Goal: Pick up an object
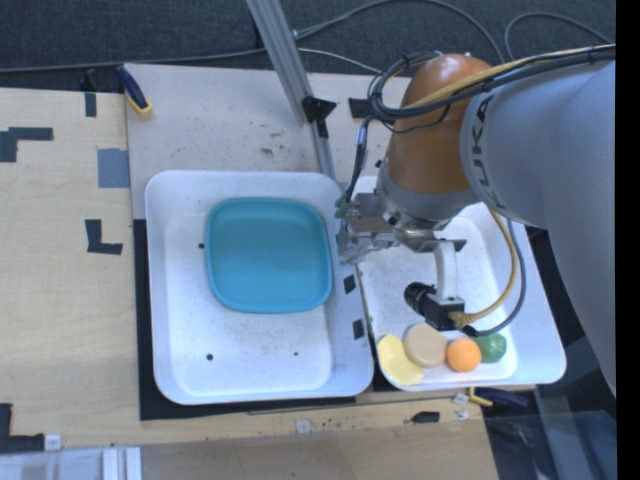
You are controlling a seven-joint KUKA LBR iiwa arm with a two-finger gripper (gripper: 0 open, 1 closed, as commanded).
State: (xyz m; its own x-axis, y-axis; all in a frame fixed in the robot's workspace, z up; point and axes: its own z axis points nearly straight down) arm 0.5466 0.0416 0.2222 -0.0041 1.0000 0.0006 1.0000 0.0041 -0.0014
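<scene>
Gripper [353,240]: just right of the blue plate [268,254]; you cannot tell whether it is open or closed.
Objects: yellow piece [396,364], tan disc [424,345], orange ball [463,355], green ball [492,347], bunched in a row, right of and below that plate.

Plate [268,254] in left bin [180,338]; things [425,346] clustered at the near edge of the right bin [535,338].

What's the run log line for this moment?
arm: over right bin; hand: near the bins' shared edge; left bin: blue plate; right bin: orange ball, tan disc
</scene>
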